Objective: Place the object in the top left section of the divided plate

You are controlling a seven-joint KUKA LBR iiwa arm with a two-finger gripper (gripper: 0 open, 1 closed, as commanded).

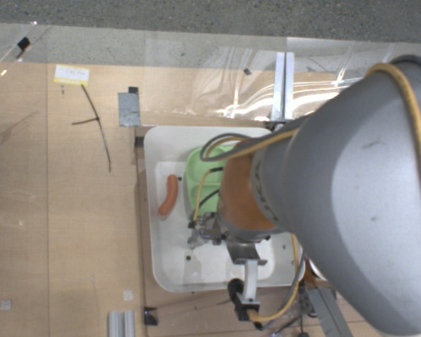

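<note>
The arm [351, 188] is reaching in from the right and covering much of the white bin [151, 258]; the gripper's [203, 236] state cannot be told. Beyond it, a green divided plate [196, 170] is sitting partly hidden, and an orange sausage [169, 194] is lying on the bin floor just beside the plate's left edge

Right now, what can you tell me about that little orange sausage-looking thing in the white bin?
The sausage is a small, smooth piece, orange-red, that looks like plastic toy food. It is long and slightly curved with rounded ends, and lies flat on the floor of the white bin, near the bin's left wall, running roughly up and down in the camera view. It sits left of the green plate, apart from it, with nothing else touching it.
</note>
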